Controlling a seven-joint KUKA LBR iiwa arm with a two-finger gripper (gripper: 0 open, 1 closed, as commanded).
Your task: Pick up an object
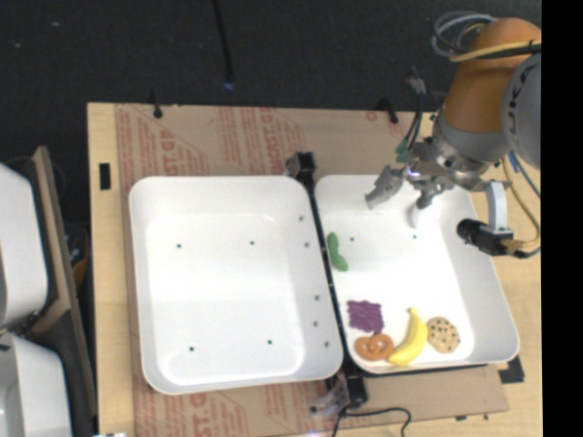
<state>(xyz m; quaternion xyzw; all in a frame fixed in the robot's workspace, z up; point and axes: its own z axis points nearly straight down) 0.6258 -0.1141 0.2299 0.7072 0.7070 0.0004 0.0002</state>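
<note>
I read the pick as not yet made. The two-finger gripper (403,192) hangs above the far end of the right-hand shallow white bin (474,271), its two fingers spread apart with nothing between them. I judge the whole grasp is left to do: choose a target, travel toward the near end of the bin, descend, close, lift.

Candidate objects all lie in the right-hand bin. A small green pod-shaped piece (337,252) rests alone against the bin's left wall, roughly midway along it, and is the nearest thing to the gripper, though well apart from it. The rest cluster at the near rim: a flat purple ragged-edged piece (365,315); just below it an orange pretzel-shaped piece (373,345); a yellow toy banana (409,337), curved, touching or nearly touching the pretzel; and a tan round cookie with dark specks (443,334) just beside the banana's right side.

The left-hand shallow white bin (228,280) holds none of these objects.

The cluster looks crowded; I judge the green piece the cleaner target, though the wall is close.
</note>
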